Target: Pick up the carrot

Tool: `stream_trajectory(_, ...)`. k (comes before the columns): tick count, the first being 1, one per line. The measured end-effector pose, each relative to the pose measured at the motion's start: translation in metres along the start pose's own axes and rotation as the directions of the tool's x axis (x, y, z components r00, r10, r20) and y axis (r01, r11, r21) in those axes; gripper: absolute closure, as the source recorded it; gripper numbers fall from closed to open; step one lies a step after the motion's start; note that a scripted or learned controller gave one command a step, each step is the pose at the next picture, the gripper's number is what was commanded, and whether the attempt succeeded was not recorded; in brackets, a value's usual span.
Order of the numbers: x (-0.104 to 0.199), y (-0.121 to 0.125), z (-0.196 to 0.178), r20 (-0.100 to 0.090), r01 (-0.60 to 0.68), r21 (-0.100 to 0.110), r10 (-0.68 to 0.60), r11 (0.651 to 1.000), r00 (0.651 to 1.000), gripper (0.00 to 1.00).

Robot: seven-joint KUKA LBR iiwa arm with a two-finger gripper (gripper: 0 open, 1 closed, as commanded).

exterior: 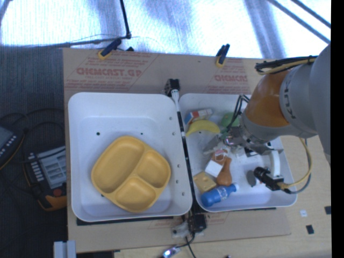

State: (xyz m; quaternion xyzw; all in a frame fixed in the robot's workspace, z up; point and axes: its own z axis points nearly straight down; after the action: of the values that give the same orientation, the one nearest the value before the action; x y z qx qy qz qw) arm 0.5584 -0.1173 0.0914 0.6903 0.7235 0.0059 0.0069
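Two bins sit side by side. The left bin (86,112) holds a divided plate (131,172). In the right bin (279,198), a banana (203,126) lies at the rear left, a bottle (217,194) at the front, a cheese wedge (203,182) just left of it

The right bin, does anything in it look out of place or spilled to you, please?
Nothing stands out. The toys lie jumbled in the right bin and none hangs over its rim. The yellow plate sits alone in the left bin.
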Motion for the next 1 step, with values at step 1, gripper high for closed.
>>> stream_trajectory(1, -0.0106, -0.0578, -0.0003, 0.001, -0.395, -0.003, 0.395, 0.919, 0.919, 0.0)
